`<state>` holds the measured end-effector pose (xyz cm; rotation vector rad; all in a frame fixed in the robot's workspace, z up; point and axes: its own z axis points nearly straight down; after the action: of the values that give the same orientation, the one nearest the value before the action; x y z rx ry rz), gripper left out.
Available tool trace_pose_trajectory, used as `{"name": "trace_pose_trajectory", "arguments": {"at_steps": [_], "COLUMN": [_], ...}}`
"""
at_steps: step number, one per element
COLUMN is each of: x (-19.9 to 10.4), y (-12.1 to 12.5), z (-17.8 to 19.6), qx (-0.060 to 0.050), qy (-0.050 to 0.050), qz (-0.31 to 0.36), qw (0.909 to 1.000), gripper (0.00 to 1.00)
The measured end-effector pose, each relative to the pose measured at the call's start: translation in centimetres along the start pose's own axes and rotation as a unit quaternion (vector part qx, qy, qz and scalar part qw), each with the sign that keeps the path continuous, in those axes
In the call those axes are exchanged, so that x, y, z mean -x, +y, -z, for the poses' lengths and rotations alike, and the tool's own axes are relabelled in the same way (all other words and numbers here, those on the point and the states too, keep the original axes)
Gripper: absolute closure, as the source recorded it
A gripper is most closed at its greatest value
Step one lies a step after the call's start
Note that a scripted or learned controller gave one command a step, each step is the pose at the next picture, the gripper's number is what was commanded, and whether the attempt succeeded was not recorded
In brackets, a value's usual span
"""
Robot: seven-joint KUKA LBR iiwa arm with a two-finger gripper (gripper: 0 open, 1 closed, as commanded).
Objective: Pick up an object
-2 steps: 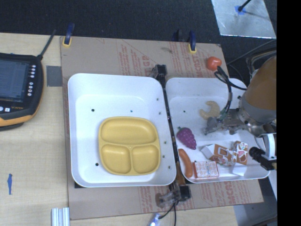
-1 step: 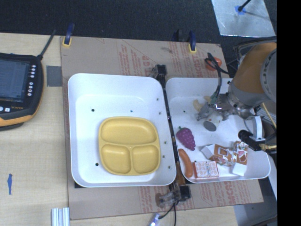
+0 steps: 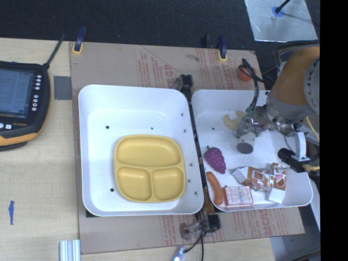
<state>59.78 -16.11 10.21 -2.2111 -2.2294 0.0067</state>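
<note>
The right bin (image 3: 204, 110) holds several small items. A purple grape bunch (image 3: 215, 159) lies near its left wall, with an orange sausage (image 3: 214, 188) below it. A pink box (image 3: 238, 196), a brown-and-white packet (image 3: 260, 178) and a small white carton (image 3: 277, 190) lie along the front. A pale beige item (image 3: 232, 120) rests towards the back. My gripper (image 3: 246, 140) hangs low over the middle of this bin, just right of and below the beige item. Nothing can be seen held in it.
The left bin (image 3: 89, 145) bears a yellow three-part plate (image 3: 148, 167). A black-and-orange teach pendant (image 3: 19, 102) sits at the far left of the bench. Blue clamps (image 3: 79, 39) pin the cardboard at the back edge. The arm's body (image 3: 293, 91) covers the right bin's back right corner.
</note>
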Motion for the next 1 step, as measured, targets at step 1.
{"name": "trace_pose_trajectory", "arguments": {"at_steps": [1], "x": [-2.27], "y": [-4.99], "z": [8.16], "qx": [0.001], "qy": [0.001], "qz": [-0.003], "qw": [1.0], "gripper": [1.0]}}
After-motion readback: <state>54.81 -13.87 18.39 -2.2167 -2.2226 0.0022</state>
